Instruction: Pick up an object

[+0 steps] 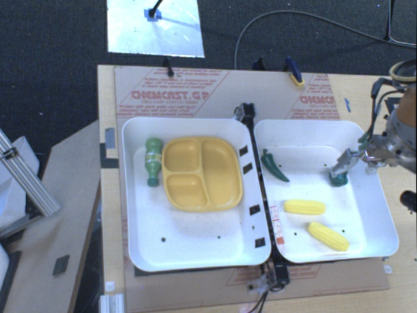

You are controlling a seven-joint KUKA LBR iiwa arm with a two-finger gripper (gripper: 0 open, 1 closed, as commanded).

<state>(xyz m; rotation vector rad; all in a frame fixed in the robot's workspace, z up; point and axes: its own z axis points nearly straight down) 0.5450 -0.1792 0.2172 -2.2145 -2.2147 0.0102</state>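
A: Small dark-green piece (339,179)?

B: Lies in the right bin (384,243), toward 1 o'clock from its middle, on the white floor. Too small to name the shape.

A: And the gripper (341,169)?

B: Right above that piece, tip touching it or just over it; cannot tell which. Reaches in from 3 o'clock on the grey arm (399,139). How wide or narrow the gripper is set: cannot tell from this slant. Nothing seen clearly gripped.

A: Nearest neighbours in that bin?

B: Yellow corn cob (304,207) at 8 o'clock from the piece, lying nearly level. Second corn cob (328,236) at 6 o'clock, tilted, close to the near wall. Apart from each other, and both apart from the gripper. Green chilli pepper (275,166) at 9 o'clock, well off, just beside the divide between the bins.

A: Farther out?

B: Left bin (140,240) touching the right one along the middle seam. Yellow divided plate (199,173) a little toward 12 o'clock of its centre, three compartments, all bare. Green bottle (153,162) at 9 o'clock of the plate, lying flat against the plate's rim, cap toward 6 o'clock.

A: Around the bins?

B: Printed cardboard sheet (176,93) under both, showing at 12 o'clock. Blue clamp (291,67) on the bench's far edge. Shiny square sheet (154,18) on the dark floor beyond, at 11 o'clock.
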